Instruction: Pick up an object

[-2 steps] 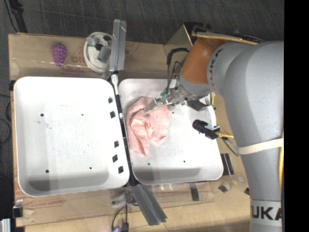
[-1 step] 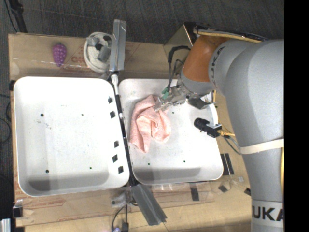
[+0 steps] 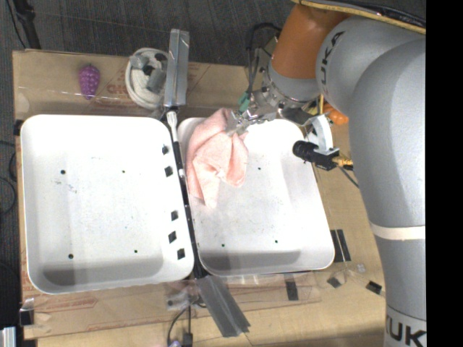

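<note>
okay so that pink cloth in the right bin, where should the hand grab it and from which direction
Grip the crumpled pink cloth at its bunched upper corner, near the far rim of the right-hand shallow white bin, coming straight down from above. The fabric gathers into raised folds there, giving the hand a ridge to pinch, while the lower edge looks flatter against the floor. This is a judgement from one slanted view.

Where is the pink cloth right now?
The pink cloth lies in the right bin, at its far left corner beside the divider between the bins, with the gripper at its top edge.
</note>
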Controlling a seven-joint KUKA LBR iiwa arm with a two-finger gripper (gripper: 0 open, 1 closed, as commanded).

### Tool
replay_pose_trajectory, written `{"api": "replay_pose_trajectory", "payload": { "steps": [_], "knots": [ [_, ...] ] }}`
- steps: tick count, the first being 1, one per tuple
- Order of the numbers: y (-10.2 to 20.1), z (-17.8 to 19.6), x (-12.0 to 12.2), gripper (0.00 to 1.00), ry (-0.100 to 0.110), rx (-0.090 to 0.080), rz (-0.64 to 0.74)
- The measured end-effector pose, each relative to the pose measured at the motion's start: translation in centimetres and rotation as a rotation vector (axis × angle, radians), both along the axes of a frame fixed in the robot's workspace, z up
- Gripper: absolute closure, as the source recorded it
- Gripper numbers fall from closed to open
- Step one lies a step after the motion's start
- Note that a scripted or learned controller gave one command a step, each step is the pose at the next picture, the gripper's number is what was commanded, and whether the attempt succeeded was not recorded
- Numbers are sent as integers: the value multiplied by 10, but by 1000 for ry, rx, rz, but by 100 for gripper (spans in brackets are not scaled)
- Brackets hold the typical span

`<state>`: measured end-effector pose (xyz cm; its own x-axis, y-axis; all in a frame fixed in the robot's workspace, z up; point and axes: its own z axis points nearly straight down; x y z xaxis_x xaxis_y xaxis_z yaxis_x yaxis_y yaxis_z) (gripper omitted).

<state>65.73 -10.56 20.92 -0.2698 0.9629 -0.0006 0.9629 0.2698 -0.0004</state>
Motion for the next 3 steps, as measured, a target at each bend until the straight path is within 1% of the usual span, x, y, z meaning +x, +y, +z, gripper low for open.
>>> {"api": "replay_pose_trajectory", "payload": {
  "steps": [1, 2, 3],
  "knots": [
    [0, -1, 0, 0, 1, 1, 0],
    [-5, 4, -40, 0, 6, 0, -260],
    [-9, -116, -54, 0, -3, 0, -155]
  ]
}}
